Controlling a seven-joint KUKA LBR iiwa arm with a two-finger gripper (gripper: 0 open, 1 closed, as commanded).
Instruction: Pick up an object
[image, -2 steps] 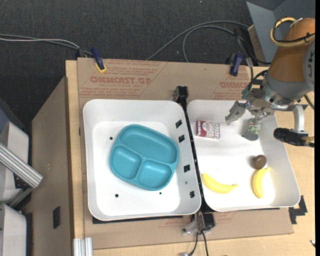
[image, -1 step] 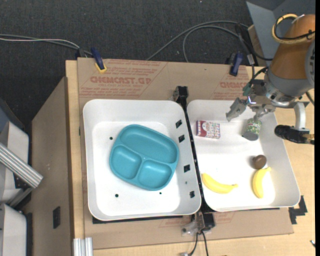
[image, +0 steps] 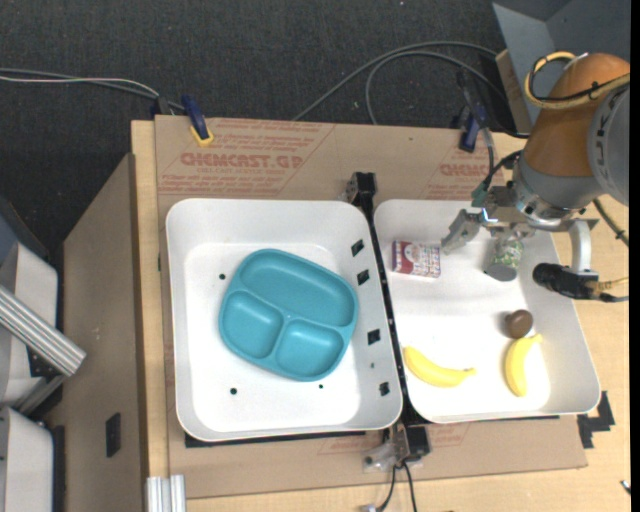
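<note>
Right bin (image: 560, 405): two bananas (image: 437, 368) (image: 519, 364), a brown kiwi (image: 518, 323) and a small red-and-white packet (image: 416, 259). The claw (image: 482, 245), fingers spread and empty, hangs over the bin's far part. Left bin (image: 190, 300): a blue divided plate (image: 288, 314).

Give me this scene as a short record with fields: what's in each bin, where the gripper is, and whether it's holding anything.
left bin: teal divided plate
right bin: small pink-and-white packet, two bananas, brown round object
gripper: over the far part of the right bin, fingers spread
held: nothing seen between the fingers
nearest item to gripper: the packet, beside one finger
</note>
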